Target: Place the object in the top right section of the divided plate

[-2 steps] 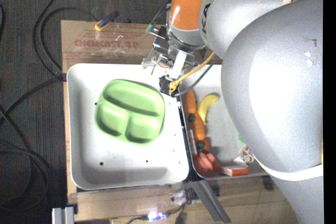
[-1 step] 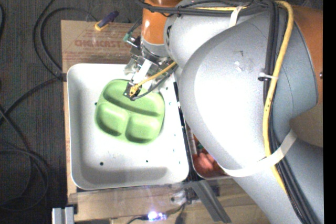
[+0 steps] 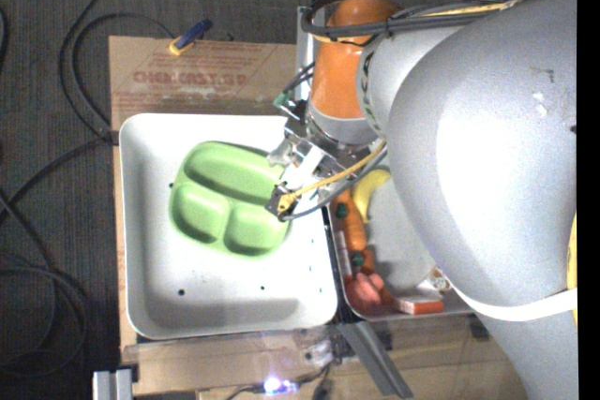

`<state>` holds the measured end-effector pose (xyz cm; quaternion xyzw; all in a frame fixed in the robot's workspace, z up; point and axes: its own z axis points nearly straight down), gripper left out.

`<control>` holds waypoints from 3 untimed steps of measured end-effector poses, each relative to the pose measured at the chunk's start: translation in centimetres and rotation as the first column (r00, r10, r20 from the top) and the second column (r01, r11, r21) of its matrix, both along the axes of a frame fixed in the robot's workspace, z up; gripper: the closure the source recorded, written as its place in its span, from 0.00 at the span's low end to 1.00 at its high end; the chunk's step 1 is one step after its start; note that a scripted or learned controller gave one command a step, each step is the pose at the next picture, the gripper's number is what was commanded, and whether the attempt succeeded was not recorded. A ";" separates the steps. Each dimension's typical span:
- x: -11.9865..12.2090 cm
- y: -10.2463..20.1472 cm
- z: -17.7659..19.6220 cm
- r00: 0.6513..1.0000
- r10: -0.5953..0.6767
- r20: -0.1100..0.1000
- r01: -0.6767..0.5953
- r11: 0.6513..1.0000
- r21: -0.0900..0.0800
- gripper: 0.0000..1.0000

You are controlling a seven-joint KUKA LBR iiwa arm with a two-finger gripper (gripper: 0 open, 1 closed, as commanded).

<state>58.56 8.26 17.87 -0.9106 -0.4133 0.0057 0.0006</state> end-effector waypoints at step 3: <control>-10.3 -0.6 0.0 0.961 -0.278 0.000 0.278 0.961 -0.002 0.00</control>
